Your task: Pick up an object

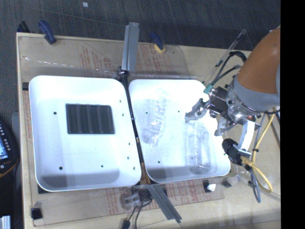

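A: In the right-hand shallow white plastic bin (143, 128), two see-through plastic bottles. The first clear bottle (199, 149) lies lengthwise toward the bin's right wall, faint, edges barely readable against the white. The second crumpled clear bottle (155, 118) lies left of it, nearer the divide between the bins, well apart from the first.

B: Gripper status?

A: The grey two-finger gripper (206, 112) hangs over the right bin's upper right part, just above the top end of the first bottle. Cannot tell whether the fingers are open or closed; nothing visible between them. Orange-banded grey arm (259, 70) enters from the right.

B: Surface and surroundings?

A: The pale wooden worktop (71, 56) carries both bins, touching side by side. Dark carpeted floor (143, 4) beyond. The left white bin (43, 166) holds a dark grey ribbed rectangular block (90, 119), lying flat near its middle.

B: Other items?

A: Blue clamps (47, 32) on the far worktop edge, a grey metal bar (130, 46) above the bin seam, yellow and black cables (257, 166) beside the gripper.
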Motion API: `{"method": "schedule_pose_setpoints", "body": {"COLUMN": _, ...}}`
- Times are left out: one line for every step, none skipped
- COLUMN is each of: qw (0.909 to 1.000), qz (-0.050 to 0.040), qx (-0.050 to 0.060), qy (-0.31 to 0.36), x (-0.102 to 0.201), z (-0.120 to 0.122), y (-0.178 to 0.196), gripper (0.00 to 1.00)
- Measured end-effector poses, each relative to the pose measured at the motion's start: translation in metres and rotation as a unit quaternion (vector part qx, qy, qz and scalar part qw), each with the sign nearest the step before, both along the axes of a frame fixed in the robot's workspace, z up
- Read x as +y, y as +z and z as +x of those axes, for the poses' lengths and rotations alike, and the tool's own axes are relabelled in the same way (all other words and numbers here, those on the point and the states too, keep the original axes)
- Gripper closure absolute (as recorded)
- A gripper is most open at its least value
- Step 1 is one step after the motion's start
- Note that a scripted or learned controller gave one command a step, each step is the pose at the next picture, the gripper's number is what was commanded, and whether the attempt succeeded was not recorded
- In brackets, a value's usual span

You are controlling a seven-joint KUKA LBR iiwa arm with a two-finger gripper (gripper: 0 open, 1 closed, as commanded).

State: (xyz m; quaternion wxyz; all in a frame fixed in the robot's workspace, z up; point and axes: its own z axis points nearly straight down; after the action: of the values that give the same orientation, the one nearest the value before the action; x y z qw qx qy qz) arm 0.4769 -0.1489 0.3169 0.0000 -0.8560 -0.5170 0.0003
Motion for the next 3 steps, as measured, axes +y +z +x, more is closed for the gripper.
{"method": "schedule_pose_setpoints", "body": {"qw": 0.9998, "qz": 0.0007, "qx": 0.002, "qy": -0.018, "x": 0.060, "z": 0.018, "y": -0.030, "gripper": 0.00}}
{"method": "schedule_pose_setpoints", "body": {"qw": 0.9958, "qz": 0.0012, "qx": 0.002, "qy": 0.092, "x": 0.060, "z": 0.015, "y": -0.028, "gripper": 0.00}}
{"method": "schedule_pose_setpoints", "body": {"qw": 0.9964, "qz": -0.0001, "qx": -0.001, "qy": 0.084, "x": -0.025, "z": 0.008, "y": 0.031, "gripper": 0.00}}
